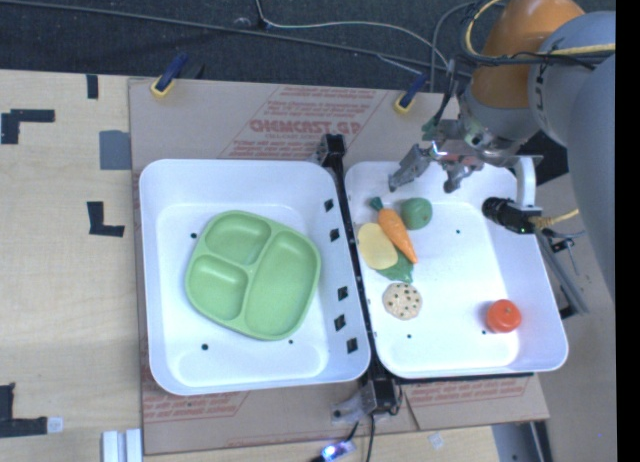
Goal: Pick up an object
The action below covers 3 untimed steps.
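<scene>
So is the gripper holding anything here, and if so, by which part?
Nothing is held. The gripper hangs open above the right bin, just beyond the green ball and carrot.

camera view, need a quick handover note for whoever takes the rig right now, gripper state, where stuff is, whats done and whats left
Gripper: open, holding nothing, poised over the back edge of the right bin.
Right bin: carrot lying across a yellow piece and a leafy green piece; green round piece just behind the carrot, closest to the gripper; cookie toward the front; tomato front right, apart from the rest.
Left bin: green divided plate.
Done: nothing picked yet.
Left: lower onto one object, close, lift. The green round piece is likely the nearest target.
</scene>
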Each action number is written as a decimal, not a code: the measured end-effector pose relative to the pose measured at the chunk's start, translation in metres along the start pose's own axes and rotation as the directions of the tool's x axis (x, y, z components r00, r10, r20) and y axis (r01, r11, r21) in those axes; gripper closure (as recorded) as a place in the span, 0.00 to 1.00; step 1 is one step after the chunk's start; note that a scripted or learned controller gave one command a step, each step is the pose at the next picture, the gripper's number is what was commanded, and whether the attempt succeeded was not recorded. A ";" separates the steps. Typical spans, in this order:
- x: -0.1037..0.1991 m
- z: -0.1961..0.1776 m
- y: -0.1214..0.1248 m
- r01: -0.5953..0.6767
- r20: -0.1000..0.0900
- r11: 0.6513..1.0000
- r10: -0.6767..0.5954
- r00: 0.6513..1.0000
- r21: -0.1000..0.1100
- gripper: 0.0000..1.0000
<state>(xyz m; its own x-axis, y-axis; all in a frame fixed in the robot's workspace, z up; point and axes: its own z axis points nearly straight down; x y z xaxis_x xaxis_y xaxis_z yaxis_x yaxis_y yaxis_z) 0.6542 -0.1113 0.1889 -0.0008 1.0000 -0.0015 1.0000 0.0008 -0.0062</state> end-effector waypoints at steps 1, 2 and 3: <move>0.009 0.049 -0.005 0.001 0.000 1.000 -0.001 1.000 0.000 0.00; 0.007 0.099 -0.003 0.000 0.003 1.000 0.000 1.000 -0.010 0.00; 0.009 0.090 -0.005 0.002 0.001 1.000 -0.002 1.000 -0.004 1.00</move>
<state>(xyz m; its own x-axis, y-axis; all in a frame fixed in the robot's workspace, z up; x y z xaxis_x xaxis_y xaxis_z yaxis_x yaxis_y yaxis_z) 0.6485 -0.1021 0.0987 -0.0028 1.0000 -0.0021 1.0000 0.0028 -0.0024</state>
